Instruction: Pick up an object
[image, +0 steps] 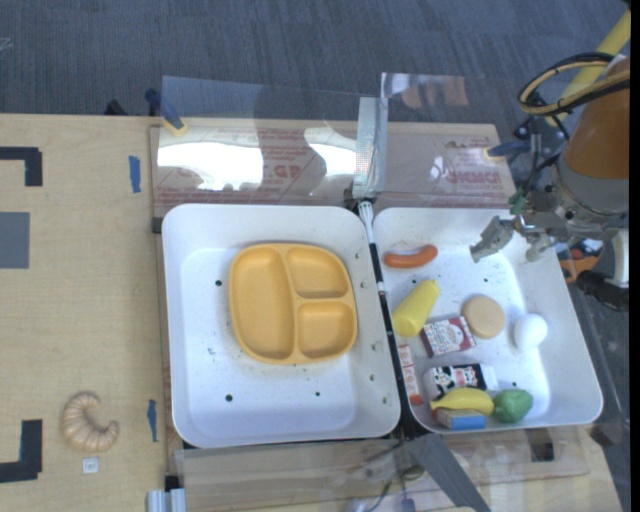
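Banana (462, 401) & green ball (513, 404) sit at 6 o'clock of right bin (578, 362). Claw (514, 240), spread w/ nothing in it, hangs at 1 o'clock. No pick yet.

Open floor behind sausage (410, 256), crowded toys in front.

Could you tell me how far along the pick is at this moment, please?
Nothing looks done yet. The toys, such as the hot dog, the yellow bottle and the white egg, all lie in the right bin. In hand: the gripper sits above that bin's upper right part, with nothing visibly held. Left: descend onto one object, grasp it and lift.
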